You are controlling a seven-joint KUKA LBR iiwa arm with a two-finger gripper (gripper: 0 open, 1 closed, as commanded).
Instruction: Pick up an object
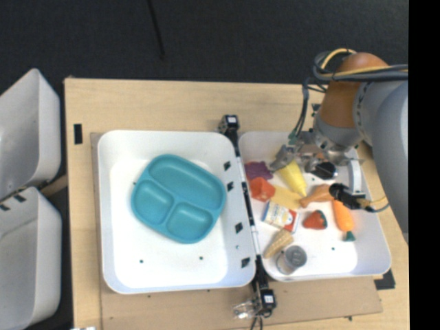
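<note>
arm: grey KUKA arm point(381, 112) reaches in from the right, orange band point(344, 98) above the wrist, black and yellow cables looped over it
gripper: gripper point(297, 158) low over the back part of the right bin, metal fingers around the top of the yellow toy
grip state: cannot tell whether the fingers are apart or pressed on anything, the wrist hides them
yellow toy: yellow corn-like piece point(293, 176), tilted, upper end right at the gripper, lower end touching the yellow wedge
right bin: white shallow bin point(368, 249), holds all the small toys, clustered in its left and middle part
purple piece: small purple item point(256, 168) near the left wall, just behind the orange-red piece
orange-red piece: orange-red toy point(261, 188) beside the divider
yellow wedge: flat yellow wedge point(289, 198) mid-bin
snack box: small white box with red and blue print point(278, 216), front of the wedge
strawberry: red toy with green top point(314, 219), right of the box
carrot: orange carrot point(343, 216) with green tip, right side of the cluster
brown piece: tan-brown toy point(317, 194), between wedge and carrot
cone: tan ridged cone-like toy point(278, 242), touching the can
can: small grey tin point(295, 258), near the front wall
left bin: white bin point(117, 260), holds the plate
plate: teal divided plate point(179, 198), three compartments, middle of the left bin
bench: light wood bench point(172, 102) under both bins
</note>
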